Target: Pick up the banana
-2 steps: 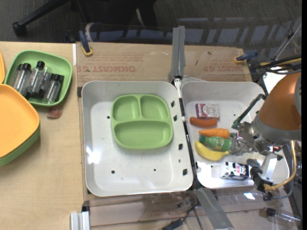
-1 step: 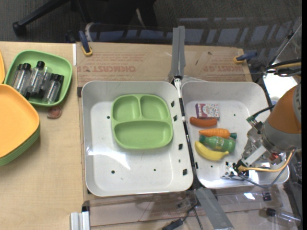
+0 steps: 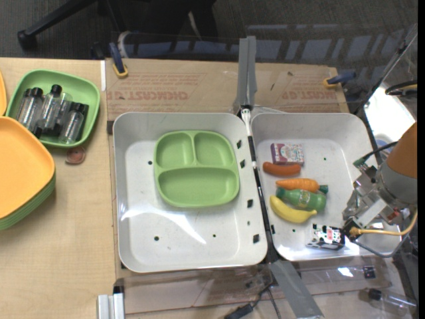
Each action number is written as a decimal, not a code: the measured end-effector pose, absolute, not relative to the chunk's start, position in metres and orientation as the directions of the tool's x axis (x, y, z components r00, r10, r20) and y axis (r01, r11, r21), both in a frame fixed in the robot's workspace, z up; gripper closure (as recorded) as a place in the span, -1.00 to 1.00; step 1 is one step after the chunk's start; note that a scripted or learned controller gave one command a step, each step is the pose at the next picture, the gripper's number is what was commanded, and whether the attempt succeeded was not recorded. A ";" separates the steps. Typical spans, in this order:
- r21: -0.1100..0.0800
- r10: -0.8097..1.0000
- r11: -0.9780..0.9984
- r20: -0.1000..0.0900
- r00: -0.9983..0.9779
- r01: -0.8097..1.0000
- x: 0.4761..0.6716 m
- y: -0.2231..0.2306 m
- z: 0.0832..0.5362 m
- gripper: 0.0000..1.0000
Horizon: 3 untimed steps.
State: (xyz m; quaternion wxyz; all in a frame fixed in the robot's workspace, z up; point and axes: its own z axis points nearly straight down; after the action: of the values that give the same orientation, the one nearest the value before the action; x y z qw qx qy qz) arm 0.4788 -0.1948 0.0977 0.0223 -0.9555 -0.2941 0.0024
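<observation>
The yellow banana lies in the right bin, near its front left, curved side toward the front. It touches a green bottle just behind it. My gripper hangs over the bin's right front corner, about a hand's width to the right of the banana and apart from it. Nothing shows in its grasp. The arm's orange band is at the right edge of the view.
Behind the banana lie a carrot, a red sausage and a pink box. A small black and white item lies by the bin's front rim. The left bin holds a green divided plate.
</observation>
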 end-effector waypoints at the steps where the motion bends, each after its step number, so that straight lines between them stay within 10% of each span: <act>1: -0.033 0.594 -0.804 0.009 0.805 0.594 0.480 -0.203 0.124 1.00; 2: -0.002 0.642 -0.767 -0.004 0.767 0.642 0.478 -0.222 0.234 1.00; 3: -0.002 0.437 -0.900 -0.005 0.900 0.437 0.481 -0.213 0.225 1.00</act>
State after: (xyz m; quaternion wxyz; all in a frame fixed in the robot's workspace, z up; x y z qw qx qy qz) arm 0.4805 -0.2132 0.2249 0.0005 -0.9746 -0.2241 0.0026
